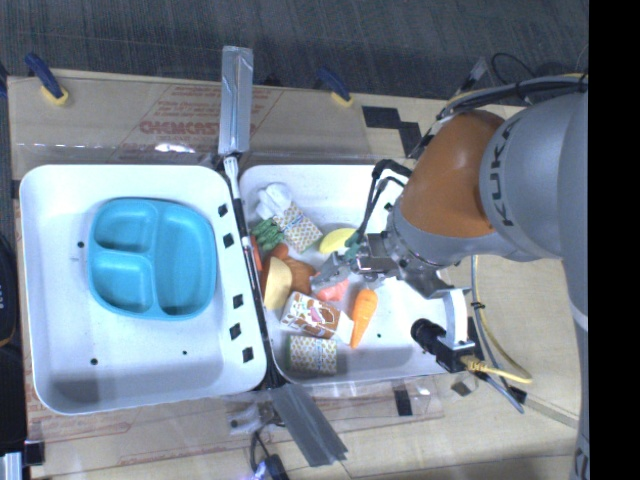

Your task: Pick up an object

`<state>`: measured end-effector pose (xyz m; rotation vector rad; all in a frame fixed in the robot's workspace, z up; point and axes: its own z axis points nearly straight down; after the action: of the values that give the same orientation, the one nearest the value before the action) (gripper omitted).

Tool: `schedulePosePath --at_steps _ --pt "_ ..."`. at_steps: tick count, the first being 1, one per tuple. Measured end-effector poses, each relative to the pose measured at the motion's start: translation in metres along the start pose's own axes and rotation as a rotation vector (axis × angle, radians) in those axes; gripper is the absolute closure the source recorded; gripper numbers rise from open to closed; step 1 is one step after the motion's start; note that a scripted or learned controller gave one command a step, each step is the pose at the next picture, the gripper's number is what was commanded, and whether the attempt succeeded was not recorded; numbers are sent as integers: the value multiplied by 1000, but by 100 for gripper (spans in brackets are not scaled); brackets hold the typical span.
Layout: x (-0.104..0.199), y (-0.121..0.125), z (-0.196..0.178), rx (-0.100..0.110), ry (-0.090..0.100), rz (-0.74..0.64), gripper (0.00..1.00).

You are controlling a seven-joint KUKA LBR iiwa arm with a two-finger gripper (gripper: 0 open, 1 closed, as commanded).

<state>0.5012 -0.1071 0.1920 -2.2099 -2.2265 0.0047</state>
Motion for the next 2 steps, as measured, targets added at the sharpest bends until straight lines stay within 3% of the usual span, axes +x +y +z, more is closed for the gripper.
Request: schedulePosePath --at_steps 1,2 --pt "-36 20 87 -8 -2 -246 0" --pt "-44 67 99 -6 -1 -275 0"
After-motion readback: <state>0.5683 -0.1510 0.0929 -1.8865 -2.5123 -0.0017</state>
